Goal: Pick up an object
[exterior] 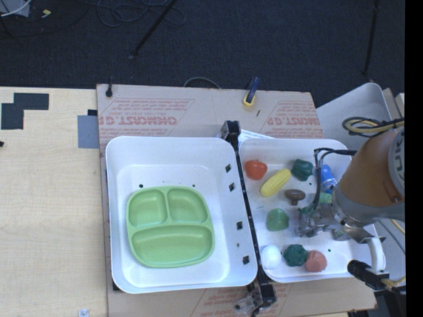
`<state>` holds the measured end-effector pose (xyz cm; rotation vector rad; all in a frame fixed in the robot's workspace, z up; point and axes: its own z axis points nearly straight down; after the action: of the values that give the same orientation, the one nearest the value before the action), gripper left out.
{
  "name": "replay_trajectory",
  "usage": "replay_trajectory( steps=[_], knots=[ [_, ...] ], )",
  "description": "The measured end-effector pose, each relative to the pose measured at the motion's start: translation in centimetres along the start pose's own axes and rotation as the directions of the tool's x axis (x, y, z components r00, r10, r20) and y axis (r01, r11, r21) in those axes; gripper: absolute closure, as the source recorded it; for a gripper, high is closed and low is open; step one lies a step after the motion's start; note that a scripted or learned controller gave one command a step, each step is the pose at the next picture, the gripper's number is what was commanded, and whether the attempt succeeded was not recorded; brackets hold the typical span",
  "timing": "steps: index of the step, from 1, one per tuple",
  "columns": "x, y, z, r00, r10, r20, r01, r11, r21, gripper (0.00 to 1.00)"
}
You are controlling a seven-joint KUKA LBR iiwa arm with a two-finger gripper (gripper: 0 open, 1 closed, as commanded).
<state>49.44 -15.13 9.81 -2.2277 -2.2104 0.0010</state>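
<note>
Claw [309,224] low in right bin [330,152], beside green ball [277,219], fingers perhaps empty.

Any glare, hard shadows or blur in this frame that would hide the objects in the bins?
Camera view: even, soft lighting; the white bins are bright but not blown out. Faint shadows under the green plate. The image is slightly soft overall; the gripper is a dark, blurry cluster beside the green ball, its details unreadable.

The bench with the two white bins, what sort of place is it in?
Probably a robotics lab. A grey robot arm reaches over a bin of small toy foods, a green divided plate lies in the other bin, and loose cables run across the dark floor.
</note>
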Motion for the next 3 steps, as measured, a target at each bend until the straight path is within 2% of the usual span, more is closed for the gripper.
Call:
replay_trajectory(
  steps=[1,2,3],
  knots=[
    [-0.7,-0.4,-4.4,1.0,0.0,0.001,0.0,1.0,-0.002,1.0],
    [-0.6,-0.7,-10.6,1.0,-0.008,0.002,0.008,1.0,-0.006,1.0],
    [-0.7,-0.7,-13.1,1.0,-0.009,0.002,0.009,1.0,-0.003,1.0]
  ],
)
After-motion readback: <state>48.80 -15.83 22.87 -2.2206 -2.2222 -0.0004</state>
